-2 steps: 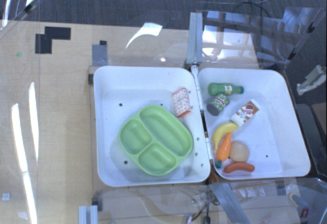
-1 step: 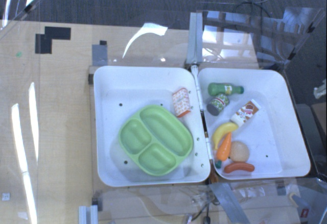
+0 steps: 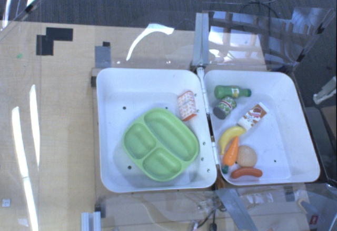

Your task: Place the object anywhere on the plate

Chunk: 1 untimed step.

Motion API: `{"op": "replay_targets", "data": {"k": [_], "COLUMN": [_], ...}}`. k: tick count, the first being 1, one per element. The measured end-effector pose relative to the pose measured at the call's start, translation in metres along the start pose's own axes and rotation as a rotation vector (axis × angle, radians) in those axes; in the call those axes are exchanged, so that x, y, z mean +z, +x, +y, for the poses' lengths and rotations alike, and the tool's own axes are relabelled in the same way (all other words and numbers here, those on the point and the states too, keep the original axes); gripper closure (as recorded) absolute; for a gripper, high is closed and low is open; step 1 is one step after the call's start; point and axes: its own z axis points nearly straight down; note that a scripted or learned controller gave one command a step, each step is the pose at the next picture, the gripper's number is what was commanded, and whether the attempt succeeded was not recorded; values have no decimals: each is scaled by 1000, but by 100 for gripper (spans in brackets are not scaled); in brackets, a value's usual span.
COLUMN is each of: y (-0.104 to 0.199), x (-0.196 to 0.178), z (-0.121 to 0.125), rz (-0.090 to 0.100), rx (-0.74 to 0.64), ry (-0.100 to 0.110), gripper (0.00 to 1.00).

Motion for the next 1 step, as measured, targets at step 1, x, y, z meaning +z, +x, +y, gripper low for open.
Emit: {"op": "replay_targets", "data": {"k": [1], "y": [6], "x": [-41], "z": [-19], "rz": [-4], "rx": [-175], "ry": [-4], "gripper": [0]}}
